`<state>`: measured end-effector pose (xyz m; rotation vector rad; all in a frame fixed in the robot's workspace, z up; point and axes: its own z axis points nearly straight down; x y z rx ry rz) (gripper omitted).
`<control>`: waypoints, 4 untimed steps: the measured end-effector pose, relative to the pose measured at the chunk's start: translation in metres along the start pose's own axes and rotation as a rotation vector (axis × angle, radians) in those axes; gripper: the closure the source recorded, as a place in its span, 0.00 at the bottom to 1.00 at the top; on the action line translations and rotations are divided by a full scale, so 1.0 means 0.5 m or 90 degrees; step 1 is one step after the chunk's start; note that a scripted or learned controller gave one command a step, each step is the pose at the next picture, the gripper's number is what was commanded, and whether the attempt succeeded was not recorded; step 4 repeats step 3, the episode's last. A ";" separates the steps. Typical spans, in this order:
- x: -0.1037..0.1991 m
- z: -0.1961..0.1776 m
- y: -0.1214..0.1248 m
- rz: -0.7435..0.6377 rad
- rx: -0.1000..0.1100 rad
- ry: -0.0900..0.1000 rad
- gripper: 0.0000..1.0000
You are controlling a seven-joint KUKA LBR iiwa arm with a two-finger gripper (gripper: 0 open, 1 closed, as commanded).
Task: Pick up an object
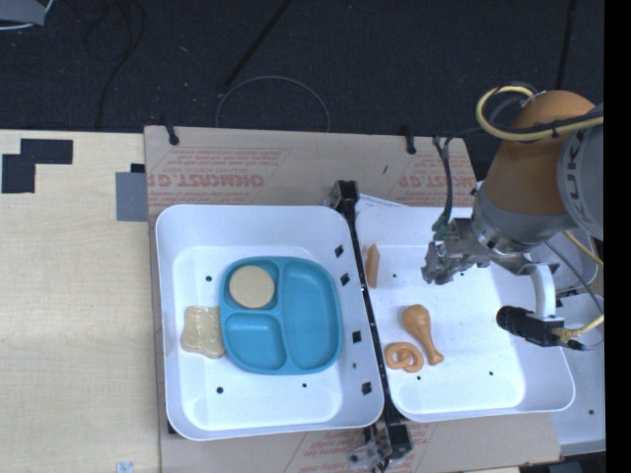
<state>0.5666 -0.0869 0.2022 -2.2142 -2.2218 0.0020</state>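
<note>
Two bins sit side by side on the tabletop (69, 294). In the left bin (177, 235) a divided tray (296, 323) lies central, a round cracker (250, 286) in its 10 o'clock compartment; a flat biscuit (202, 331) touches the tray at 9 o'clock. In the right bin (493, 382) a drumstick (422, 329) lies central, a pretzel (402, 357) touching it at 7 o'clock, a small block (372, 265) at 10 o'clock. The pincer (441, 264) hangs at 1 o'clock of the drumstick.

Red print on the cardboard sheet (246, 170) under the bins — upside down in this view, reads roughly "GEORGE T", partly legible. More red print on the cardboard at the bottom edge and top right — too cut off to read.
</note>
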 end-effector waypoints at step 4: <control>0.318 -0.040 0.027 -0.001 -0.002 -0.001 1.00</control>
